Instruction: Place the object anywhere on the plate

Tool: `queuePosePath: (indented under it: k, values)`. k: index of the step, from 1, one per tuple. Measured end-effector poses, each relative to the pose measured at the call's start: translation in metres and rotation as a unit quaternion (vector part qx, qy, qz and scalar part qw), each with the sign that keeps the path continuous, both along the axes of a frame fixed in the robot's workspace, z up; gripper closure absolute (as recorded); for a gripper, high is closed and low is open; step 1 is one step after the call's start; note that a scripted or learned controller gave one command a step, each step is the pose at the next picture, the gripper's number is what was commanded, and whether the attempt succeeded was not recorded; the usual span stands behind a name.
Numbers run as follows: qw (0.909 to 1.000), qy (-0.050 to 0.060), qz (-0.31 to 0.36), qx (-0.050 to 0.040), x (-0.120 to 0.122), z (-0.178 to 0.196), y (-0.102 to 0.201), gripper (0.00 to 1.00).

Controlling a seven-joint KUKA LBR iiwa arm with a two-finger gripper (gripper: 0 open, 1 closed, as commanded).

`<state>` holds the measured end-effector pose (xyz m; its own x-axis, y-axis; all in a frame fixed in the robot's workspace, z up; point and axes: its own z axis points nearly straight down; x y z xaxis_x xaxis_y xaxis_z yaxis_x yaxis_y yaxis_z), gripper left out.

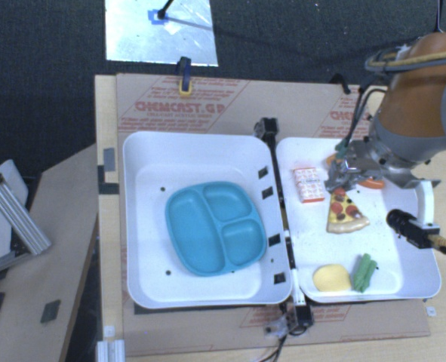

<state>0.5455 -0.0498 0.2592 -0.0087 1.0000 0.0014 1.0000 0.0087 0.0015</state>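
A blue divided plate lies in the left white bin. The right bin holds a toy pizza slice, a small red-and-white box, a yellow rounded piece and a green piece. My gripper hangs low over the far part of the right bin. It is just above the pizza slice's tip and to the right of the box. An orange item is partly hidden behind the gripper.
A black divider with clips runs between the two bins. A black cylinder on a white bracket juts over the right bin's right side. The grey arm with its orange band fills the upper right.
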Motion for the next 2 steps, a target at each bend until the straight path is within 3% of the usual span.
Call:
queuePosePath:
  k: [2]
  values:
    - [1.0, 0.0, 0.001, 0.0006, -0.012, -0.023, 0.11, 1.0]
